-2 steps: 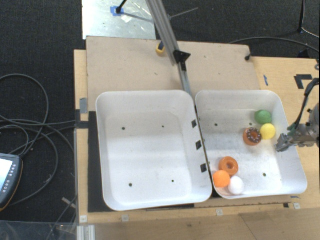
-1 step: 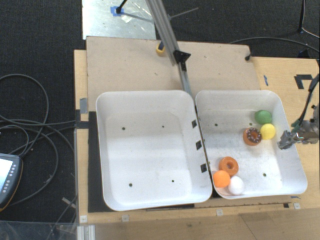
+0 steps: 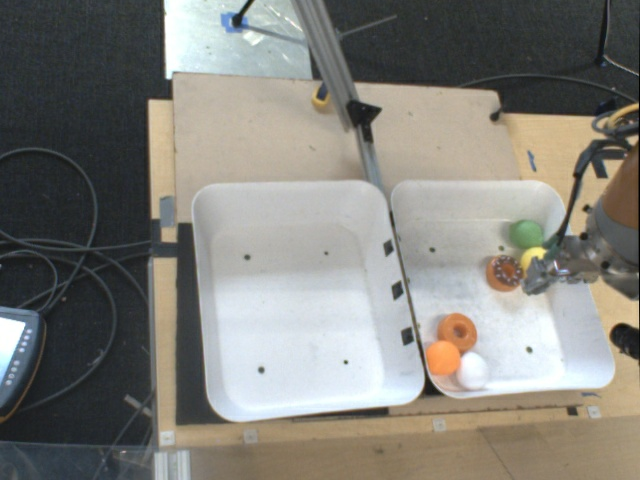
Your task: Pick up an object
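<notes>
The right bin [image 3: 560,340] holds several small objects. A green ball [image 3: 527,233] lies near its far right side, with a yellow ball [image 3: 533,257] just in front of it. A brown sprinkled donut [image 3: 502,272] sits left of the yellow ball. Near the front edge are an orange ring [image 3: 458,330], an orange ball [image 3: 443,358] and a white ball [image 3: 472,370]. My gripper [image 3: 536,279] reaches in from the right, low over the bin. Its tip is right beside the yellow ball and the brown donut. Whether it touches either is unclear.
The left bin [image 3: 300,298] lies beside the right one, their walls meeting at the middle. A grey pole [image 3: 335,53] slants across the bench from the top. Cables [image 3: 60,258] and a handheld screen [image 3: 15,353] lie on the floor at left.
</notes>
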Available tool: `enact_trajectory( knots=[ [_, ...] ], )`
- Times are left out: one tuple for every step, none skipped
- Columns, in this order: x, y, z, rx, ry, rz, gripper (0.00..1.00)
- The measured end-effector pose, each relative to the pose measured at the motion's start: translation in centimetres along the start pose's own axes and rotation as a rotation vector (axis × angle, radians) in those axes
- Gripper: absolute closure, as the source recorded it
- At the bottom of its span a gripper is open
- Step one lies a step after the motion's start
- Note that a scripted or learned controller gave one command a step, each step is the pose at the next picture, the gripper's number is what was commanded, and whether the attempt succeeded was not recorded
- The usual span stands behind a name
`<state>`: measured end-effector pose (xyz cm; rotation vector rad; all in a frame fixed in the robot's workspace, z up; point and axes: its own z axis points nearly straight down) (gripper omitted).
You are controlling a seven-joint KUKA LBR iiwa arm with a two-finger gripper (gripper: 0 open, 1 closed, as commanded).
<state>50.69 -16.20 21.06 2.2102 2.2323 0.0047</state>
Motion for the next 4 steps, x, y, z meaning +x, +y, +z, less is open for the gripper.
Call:
enact_trajectory(
  knots=[
    [5.2, 0.9, 0.7, 0.0, 0.0, -0.001, 1.0],
    [10.2, 1.6, -0.8, -0.002, 0.0, -0.001, 1.0],
    [16.4, 2.0, -1.5, 0.0, 0.001, -0.003, 1.0],
    [21.0, 3.4, -2.2, -0.001, 0.001, 0.0, 1.0]
  ],
)
